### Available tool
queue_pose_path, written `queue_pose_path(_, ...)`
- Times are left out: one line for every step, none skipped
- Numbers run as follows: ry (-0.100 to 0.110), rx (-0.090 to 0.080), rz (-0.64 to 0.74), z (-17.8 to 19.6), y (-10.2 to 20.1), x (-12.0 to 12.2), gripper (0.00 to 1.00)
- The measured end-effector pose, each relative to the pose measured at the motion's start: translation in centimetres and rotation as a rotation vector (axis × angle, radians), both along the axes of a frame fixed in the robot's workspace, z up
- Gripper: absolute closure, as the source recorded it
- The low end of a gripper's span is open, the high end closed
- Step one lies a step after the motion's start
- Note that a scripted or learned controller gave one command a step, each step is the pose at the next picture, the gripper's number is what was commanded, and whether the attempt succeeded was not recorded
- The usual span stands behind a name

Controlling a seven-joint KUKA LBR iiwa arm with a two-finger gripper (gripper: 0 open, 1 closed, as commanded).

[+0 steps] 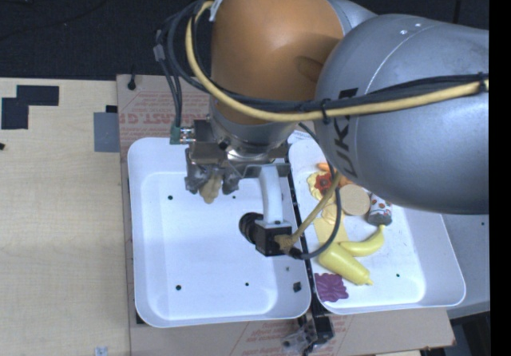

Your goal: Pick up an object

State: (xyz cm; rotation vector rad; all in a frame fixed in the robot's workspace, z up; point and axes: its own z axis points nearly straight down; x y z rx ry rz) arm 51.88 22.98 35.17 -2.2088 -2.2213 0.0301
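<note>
gripper hangs over the left bin, far side; banana sits across in the right bin; can't tell its grip.

White bins, a yellow banana, a purple lump.

A pale wooden table carried a brown cardboard sheet. On it sat two shallow white plastic bins side by side, the left bin and the right bin. Black rectangular patches and a grey square patch marked the tabletop.
</note>
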Motion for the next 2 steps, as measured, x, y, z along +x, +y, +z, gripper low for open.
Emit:
queue_pose_path(-0.029,0.008,-0.007,9.2,-0.3,10.4,1.00)
queue_pose_path(-0.026,0.009,-0.001,19.3,-1.1,9.6,1.00)
